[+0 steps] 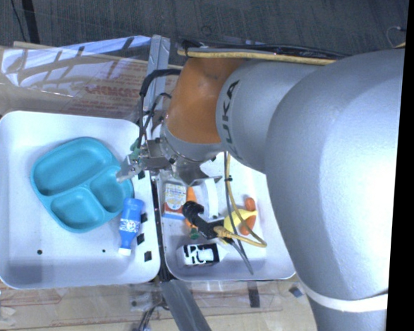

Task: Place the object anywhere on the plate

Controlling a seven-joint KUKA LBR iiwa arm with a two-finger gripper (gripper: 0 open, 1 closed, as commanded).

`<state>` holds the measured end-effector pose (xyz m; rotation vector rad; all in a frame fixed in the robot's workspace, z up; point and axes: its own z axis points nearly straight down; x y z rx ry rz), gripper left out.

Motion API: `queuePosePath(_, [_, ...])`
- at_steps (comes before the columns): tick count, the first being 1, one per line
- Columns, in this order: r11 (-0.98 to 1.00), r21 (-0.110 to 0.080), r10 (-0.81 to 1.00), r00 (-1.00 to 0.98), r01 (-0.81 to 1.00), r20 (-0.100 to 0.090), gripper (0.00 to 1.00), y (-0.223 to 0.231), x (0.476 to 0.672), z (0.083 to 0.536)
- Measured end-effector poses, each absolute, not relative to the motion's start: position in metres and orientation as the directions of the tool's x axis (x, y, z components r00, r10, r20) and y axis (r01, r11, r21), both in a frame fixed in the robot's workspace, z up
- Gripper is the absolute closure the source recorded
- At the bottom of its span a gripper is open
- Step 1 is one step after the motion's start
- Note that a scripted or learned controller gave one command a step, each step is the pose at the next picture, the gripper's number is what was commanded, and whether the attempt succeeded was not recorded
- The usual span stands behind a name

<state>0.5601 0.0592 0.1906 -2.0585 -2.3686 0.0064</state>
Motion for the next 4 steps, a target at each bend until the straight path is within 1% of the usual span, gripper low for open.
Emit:
queuePosePath(1, [-0.079,-0.008,0.997,0.079,0.997,-0.001,0.00,0.100,0.475,0.123])
queuePosePath(2, [-0.085,-0.004,0.996,0.085,0.996,-0.003,0.00,0.201,0.475,0.091])
queuePosePath(3, [-0.560,-0.006,0.829,0.560,0.829,-0.002,0.00,0.119,0.476,0.203])
queuePosePath(4, [-0.670,-0.009,0.742,0.670,0.742,-0.007,0.00,0.184,0.474,0.134])
